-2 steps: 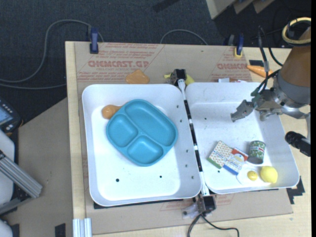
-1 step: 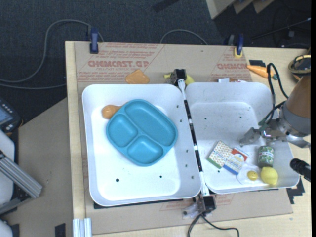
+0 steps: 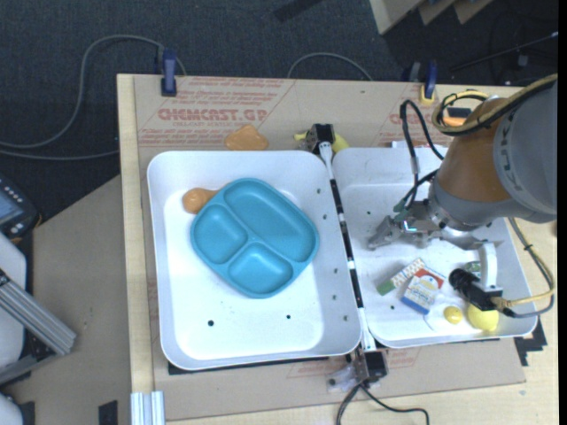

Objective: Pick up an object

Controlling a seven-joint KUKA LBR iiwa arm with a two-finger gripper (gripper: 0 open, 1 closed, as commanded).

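Two bins, arm over the right one

Left bin point(image 3: 177, 317): your blue divided plate point(image 3: 254, 235), an orange lump point(image 3: 195, 199) beside it. Right bin point(image 3: 372, 184): gripper point(image 3: 387, 235) low, fingers spread, holding nothing; just below it the small box point(image 3: 417, 286), probably light, stiff card, best pinched across its narrow sides; yellow piece point(image 3: 483, 318) at right.

A sky-blue divided plate point(image 3: 254, 235) lies in the white left bin point(image 3: 177, 308), with an orange lump point(image 3: 196, 199) at its upper left edge. In the white right bin point(image 3: 372, 180), a small box point(image 3: 418, 286) shows red, white and blue beside a yellow piece point(image 3: 454, 315).
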